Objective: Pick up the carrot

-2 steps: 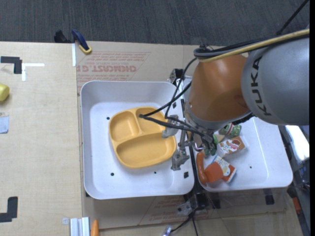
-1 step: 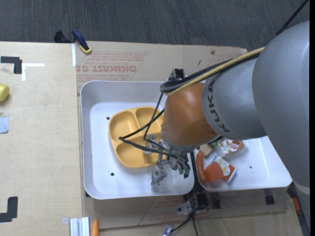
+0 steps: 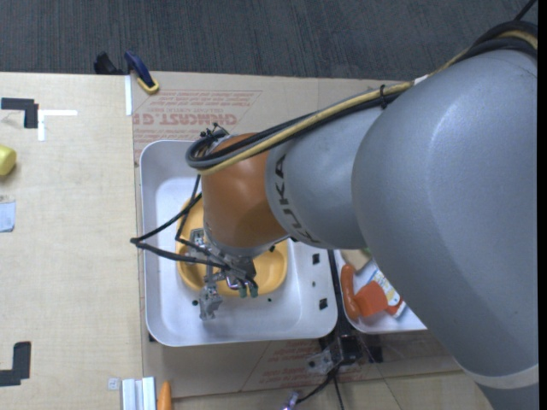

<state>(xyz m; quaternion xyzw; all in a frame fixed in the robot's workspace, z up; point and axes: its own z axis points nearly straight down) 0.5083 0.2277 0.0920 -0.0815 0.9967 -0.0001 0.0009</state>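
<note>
My gripper hangs low in the left white bin, near its front wall, under the orange wrist band. Beneath and around it lies a yellow-orange, dish-like object, mostly covered by the arm. In the right bin an orange-red, tapered item rests beside a pale packet; it may be the carrot, but I cannot tell for sure. The arm hides most of the right bin and the middle of the left bin.
Both bins sit on a cardboard sheet over the wooden bench. A yellow object lies at the far left edge. A blue-and-yellow clip sits at the back. A small orange piece shows at the front edge.
</note>
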